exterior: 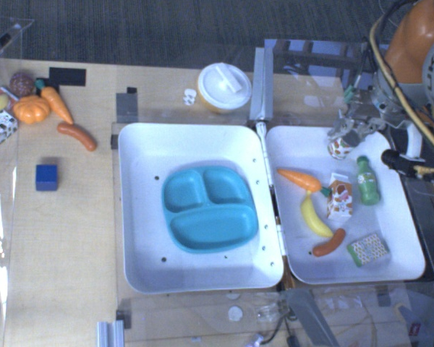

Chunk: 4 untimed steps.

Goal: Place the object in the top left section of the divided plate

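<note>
white bins (141, 215) — blue divided plate (210, 208)

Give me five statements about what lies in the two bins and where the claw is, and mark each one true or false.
1. The blue divided plate lies in the left bin. True.
2. A carrot lies in the plate's top left section. False: the carrot lies in the right bin, and nothing lies in that section.
3. The claw is above the far end of the right bin, close to a small round patterned object. True.
4. The green bottle lies in the left bin. False: it lies in the right bin, near that bin's right side.
5. A banana and a sausage lie close together in the right bin. True.
</note>
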Available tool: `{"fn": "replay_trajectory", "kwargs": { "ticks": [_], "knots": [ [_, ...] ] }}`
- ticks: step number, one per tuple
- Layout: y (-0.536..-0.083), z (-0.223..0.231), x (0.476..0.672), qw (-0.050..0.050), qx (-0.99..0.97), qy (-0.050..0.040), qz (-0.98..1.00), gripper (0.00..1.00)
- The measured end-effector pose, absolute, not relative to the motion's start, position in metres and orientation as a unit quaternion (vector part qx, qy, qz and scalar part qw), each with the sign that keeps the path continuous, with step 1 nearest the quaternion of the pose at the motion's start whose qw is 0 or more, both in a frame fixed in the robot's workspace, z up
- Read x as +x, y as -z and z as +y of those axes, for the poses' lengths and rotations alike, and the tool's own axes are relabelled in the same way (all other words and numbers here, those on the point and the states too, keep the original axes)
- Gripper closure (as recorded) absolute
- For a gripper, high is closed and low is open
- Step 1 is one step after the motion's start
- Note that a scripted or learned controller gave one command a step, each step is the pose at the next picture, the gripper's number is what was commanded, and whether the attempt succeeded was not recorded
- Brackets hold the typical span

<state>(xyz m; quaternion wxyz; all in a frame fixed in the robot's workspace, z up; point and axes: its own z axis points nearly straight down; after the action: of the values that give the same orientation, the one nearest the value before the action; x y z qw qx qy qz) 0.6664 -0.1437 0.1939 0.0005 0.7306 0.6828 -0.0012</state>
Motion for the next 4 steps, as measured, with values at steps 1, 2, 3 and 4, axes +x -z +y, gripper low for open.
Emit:
{"fn": "replay_trajectory", "kwargs": {
  "ticks": [1,2,3,4],
  "knots": [
    [-0.209,-0.076,0.669,-0.001,0.734,0.0004,0.679,1.00],
    [-0.185,0.005,0.650,0.006,0.726,0.0026,0.687,1.00],
    [-0.186,0.046,0.663,0.004,0.579,-0.0014,0.815,1.00],
    [-0.183,0.099,0.616,-0.001,0.482,0.0001,0.876,1.00]
  ]
}}
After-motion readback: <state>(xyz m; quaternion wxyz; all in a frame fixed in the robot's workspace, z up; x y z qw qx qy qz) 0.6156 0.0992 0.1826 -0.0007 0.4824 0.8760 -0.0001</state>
